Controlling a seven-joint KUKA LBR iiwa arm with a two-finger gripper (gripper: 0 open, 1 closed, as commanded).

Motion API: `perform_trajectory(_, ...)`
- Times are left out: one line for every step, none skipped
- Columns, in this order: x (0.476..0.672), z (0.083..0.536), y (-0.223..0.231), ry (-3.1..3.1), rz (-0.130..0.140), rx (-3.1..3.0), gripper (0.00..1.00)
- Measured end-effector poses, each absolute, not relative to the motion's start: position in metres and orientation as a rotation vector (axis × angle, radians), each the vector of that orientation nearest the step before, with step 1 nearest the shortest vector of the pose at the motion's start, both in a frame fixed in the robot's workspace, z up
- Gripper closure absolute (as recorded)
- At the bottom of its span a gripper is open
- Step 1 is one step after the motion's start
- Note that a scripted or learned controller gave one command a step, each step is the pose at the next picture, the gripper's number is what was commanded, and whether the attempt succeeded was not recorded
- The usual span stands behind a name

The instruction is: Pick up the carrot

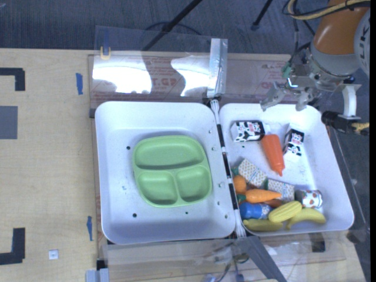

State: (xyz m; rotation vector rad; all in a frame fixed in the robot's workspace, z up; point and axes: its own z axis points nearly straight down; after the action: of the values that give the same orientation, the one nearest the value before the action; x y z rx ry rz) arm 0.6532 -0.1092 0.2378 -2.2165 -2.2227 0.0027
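Desk (41, 157) is pale wood and carries two shallow white bins side by side. Left bin (111, 128) holds a green divided plate (171, 170), lying flat near its centre. Right bin (335, 175) holds a cluster of small items. Arm (341, 28), grey with an orange band, enters from the upper right; its claw (288, 98) hangs above the far rim of the right bin, fingers spread apart, nothing between them. Carrot (273, 153) lies in the upper middle of the right bin, orange, tip pointing toward the near side, well apart from the claw. Two black-and-white cow-print cartons flank it: one (247, 130) to its left, a smaller one (294, 143) just to its right. Along the near edge lie a banana (294, 219), a corn cob (284, 210) and other toy foods, packed close together.
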Motion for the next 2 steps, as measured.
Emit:
perform_trajectory(0.629, 0.183, -0.075, -2.496, 0.002, -1.902, 0.0)
perform_trajectory(0.602, 0.145, -0.121, -2.472, 0.002, -1.934, 0.0)
